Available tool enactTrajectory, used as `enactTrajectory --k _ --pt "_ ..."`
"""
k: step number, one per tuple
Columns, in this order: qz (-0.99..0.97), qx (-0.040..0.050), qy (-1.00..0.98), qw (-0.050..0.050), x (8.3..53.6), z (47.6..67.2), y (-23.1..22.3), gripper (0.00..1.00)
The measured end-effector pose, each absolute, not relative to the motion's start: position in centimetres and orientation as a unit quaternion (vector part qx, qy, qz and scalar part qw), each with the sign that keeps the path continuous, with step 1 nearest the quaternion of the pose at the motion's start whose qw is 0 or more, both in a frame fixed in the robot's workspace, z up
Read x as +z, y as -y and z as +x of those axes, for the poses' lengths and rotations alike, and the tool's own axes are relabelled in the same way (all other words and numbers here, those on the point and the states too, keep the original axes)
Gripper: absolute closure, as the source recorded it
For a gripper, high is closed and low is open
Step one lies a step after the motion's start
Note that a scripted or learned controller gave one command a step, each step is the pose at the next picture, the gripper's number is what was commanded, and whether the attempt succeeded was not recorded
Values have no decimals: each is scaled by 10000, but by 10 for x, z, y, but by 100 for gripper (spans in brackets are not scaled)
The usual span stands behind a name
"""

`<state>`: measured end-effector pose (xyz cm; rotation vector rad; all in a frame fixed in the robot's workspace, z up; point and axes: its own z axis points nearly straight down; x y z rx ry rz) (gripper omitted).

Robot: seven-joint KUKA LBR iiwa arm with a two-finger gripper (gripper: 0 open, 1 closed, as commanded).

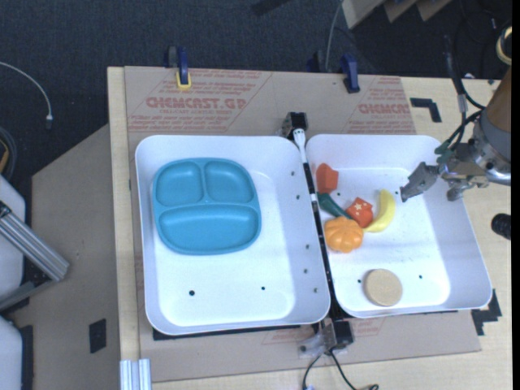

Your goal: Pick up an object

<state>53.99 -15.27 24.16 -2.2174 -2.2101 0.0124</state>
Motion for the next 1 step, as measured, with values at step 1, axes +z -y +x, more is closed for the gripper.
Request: enactTrajectory --k 1 --pt "-7070 0 7072 0 249 542 152 0"
